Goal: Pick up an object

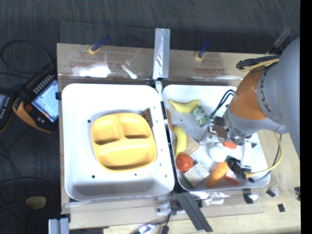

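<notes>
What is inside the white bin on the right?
The right white bin holds two yellow bananas, a red tomato, an orange carrot and a white egg-like ball. The grey arm covers its right part.

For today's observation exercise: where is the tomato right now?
The tomato lies in the right bin, near its front-left corner, just below a banana and left of the carrot.

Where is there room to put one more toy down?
Bare white floor rings the yellow tray in the left bin, widest along its near edge. The right bin is crowded: bananas, tomato, carrot and the gripper.
</notes>
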{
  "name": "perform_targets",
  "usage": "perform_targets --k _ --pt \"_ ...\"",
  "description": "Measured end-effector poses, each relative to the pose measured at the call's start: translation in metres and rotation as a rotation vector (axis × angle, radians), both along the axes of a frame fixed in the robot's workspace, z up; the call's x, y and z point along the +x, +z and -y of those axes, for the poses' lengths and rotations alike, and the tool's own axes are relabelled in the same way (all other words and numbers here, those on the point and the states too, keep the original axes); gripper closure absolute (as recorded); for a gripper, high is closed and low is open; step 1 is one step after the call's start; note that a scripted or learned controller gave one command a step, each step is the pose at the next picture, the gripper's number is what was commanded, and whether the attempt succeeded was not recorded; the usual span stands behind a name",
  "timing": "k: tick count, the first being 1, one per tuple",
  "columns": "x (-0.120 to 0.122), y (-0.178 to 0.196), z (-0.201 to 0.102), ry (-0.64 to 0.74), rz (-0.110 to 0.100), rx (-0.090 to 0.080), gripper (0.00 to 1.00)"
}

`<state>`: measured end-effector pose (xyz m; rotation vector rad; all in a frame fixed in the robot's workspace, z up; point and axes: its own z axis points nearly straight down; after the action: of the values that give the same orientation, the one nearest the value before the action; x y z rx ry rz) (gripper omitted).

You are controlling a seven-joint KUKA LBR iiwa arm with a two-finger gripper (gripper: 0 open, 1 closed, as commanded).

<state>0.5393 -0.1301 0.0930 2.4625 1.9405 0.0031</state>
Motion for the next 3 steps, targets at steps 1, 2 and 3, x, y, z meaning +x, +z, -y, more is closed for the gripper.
perform_targets --k 1,2,3 --pt "0.000 -0.001 -0.001 0.001 -0.002 0.001 0.00" --pt "0.011 -0.003 -0.008 0.008 -0.001 0.001 0.00" --pt "0.058 0.090 -0.050 0.364 -0.009 0.000 0.00"
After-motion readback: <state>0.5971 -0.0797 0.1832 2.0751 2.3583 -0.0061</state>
